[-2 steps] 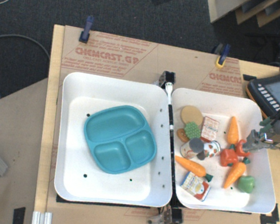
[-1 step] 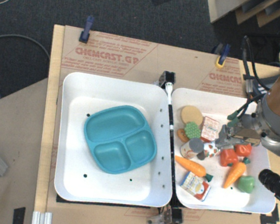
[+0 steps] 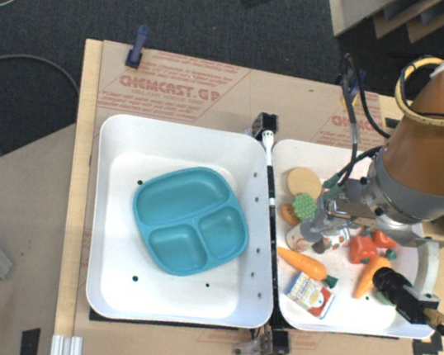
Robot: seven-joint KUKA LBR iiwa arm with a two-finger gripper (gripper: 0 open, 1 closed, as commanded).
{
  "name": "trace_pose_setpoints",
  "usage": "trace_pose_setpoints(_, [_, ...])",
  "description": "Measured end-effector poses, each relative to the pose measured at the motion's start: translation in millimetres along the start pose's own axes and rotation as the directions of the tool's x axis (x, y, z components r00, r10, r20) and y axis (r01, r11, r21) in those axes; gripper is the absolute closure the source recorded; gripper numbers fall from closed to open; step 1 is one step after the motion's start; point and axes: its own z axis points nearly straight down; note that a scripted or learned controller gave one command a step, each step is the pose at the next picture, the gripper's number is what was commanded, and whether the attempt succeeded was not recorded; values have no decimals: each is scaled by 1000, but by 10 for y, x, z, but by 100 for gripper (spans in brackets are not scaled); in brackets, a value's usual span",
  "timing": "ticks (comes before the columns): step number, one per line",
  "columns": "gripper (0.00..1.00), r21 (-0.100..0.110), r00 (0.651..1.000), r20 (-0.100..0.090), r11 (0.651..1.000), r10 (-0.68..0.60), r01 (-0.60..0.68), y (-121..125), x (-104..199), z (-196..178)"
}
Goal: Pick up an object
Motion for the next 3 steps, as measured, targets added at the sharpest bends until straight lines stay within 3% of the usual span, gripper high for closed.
trace_pose_setpoints(1, [100,3,1000,-3,1000,-12,12,-20,1901,568])
trace_pose_setpoints(2, [100,-25,1000,1,1000,7,-7,620,1387,1847])
trace_pose_setpoints(3, [100,-22,1000,-1,1000,8,-8,427,847,-196])
